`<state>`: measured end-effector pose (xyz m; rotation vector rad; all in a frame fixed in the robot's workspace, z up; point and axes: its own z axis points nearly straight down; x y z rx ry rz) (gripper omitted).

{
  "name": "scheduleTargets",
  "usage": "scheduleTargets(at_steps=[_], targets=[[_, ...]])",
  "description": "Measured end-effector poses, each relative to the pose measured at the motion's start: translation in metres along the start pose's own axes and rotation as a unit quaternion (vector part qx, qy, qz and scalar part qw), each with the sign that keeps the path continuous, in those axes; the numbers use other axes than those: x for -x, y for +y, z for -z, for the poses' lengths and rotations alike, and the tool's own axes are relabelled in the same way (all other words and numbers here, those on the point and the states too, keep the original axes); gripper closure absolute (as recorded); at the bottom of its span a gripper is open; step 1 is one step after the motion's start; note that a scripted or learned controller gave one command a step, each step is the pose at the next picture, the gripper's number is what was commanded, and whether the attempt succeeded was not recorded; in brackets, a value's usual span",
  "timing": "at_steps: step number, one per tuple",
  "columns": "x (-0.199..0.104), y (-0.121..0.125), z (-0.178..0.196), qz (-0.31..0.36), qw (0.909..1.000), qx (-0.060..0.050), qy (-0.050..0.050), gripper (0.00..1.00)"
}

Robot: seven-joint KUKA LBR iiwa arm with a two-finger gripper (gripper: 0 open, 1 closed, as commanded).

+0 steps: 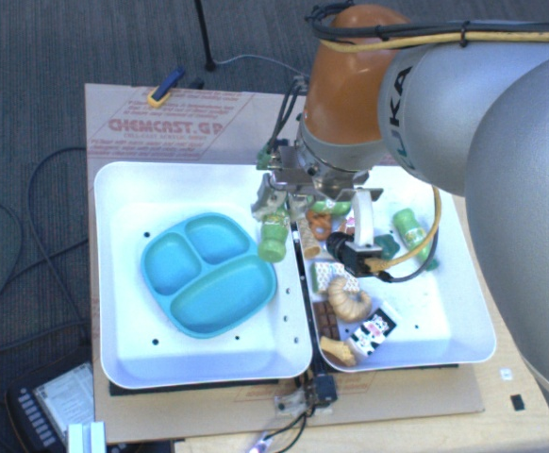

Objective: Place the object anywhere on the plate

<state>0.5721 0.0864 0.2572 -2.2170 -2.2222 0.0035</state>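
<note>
Blue plate (210, 274), 3 compartments, lies flat in the left bin (124, 347), roughly centre, nothing on it. Right bin (444, 333) holds the clutter: a croissant-like pastry (348, 301) about mid-bin near the divider, a waffle-pattern piece (329, 274) just at its 11 o'clock, a black-and-white patterned item (376, 329) at its 5 o'clock, a green cylinder (408, 225) over at the bin's 2 o'clock, plus small orange bits too blurred to name.

Arm (463, 111) comes in from 3 o'clock, wrist w/ orange band parked over the divider between the bins. Gripper (276, 217) hangs at about 1 o'clock of the plate, over the left bin's right edge. A light-green cylindrical object (273, 240) sits right under it, upright or nearly so, just off the plate's 2 o'clock rim and not over any compartment yet.

Jaws: they look clamped on the green object's top, w/ its lower half showing below them, but the hardware is cluttered so that's a judgement, not certain. Can't tell if the object is lifted or resting on the bin floor.

Progress, as I read it: pick seems done and the object is across the divider, approx 2/3 through. Left to do: short move toward 8 o'clock to get over the plate, lower, let go. Plate is close, so little travel remains; risk is the cylinder rolling or tipping on the raised compartment ridges.
</note>
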Motion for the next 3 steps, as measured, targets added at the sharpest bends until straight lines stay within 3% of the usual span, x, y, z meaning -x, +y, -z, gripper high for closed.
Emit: scheduleTargets(at_steps=[1, 2, 3], targets=[[0.030, -0.025, 0.110, -0.002, 1.0000, 0.003, -0.001, 1.00], [-0.024, -0.046, 0.008, 0.000, 1.0000, 0.000, -0.001, 1.00], [-0.023, -0.046, 0.009, -0.001, 1.0000, 0.001, 0.000, 0.00]])
